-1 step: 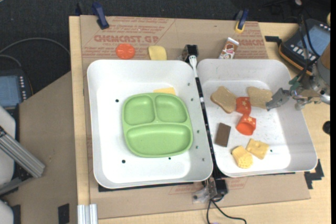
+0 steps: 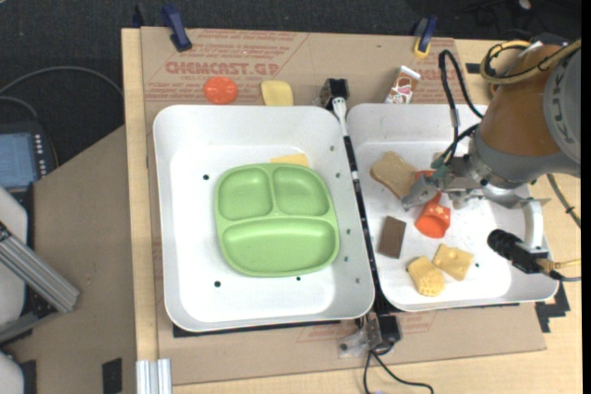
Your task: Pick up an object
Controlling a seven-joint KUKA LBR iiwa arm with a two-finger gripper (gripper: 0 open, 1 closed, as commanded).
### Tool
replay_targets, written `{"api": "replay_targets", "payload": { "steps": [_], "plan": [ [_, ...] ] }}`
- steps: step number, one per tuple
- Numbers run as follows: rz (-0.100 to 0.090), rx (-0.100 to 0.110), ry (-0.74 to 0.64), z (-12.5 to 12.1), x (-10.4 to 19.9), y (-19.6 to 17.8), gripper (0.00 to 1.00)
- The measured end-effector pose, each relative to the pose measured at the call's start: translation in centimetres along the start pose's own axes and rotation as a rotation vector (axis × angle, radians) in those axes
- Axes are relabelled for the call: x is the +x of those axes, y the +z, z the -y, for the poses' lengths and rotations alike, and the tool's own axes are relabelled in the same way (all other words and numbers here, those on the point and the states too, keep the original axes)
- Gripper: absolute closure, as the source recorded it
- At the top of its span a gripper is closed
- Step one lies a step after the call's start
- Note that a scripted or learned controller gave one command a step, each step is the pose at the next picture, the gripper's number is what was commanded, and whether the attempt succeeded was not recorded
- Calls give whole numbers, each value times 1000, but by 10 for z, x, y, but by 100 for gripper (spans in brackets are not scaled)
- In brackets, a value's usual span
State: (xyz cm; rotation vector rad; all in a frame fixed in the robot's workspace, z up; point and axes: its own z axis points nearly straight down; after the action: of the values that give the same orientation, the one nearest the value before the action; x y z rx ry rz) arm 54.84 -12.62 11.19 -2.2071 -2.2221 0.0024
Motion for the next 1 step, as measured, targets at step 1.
{"api": "replay_targets", "payload": {
  "steps": [1],
  "plan": [
    [9,-14,5,-54,-31,-5,0]
  ]
}}
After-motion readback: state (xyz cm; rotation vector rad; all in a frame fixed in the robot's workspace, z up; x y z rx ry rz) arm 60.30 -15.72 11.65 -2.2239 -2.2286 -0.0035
